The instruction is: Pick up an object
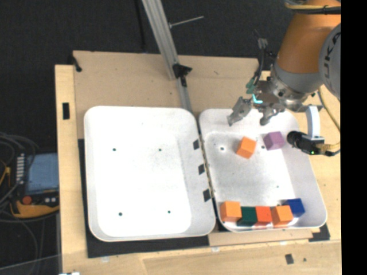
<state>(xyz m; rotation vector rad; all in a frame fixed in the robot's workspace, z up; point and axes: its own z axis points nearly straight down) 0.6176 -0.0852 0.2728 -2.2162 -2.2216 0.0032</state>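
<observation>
Nearest the camera, along the front wall of the right bin [309, 179], sits a row of cubes: orange cube [231, 209], green cube [248, 215], red-orange cube [263, 214], another orange block [281, 214] and a blue cube [295, 206]. Farther back lie a tilted orange cube [246, 147] and a purple cube [273, 140], apart. Above the bin's far edge, the pincer [252, 116] hangs spread, holding nothing. The left bin [140, 171] lies beside it on the surface [129, 82].

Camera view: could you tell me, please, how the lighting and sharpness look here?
Camera view: soft, even light, with no glare on the white bins; the blocks cast faint shadows; the gripper looks slightly blurred; the floor beyond the bench is dark.
</observation>
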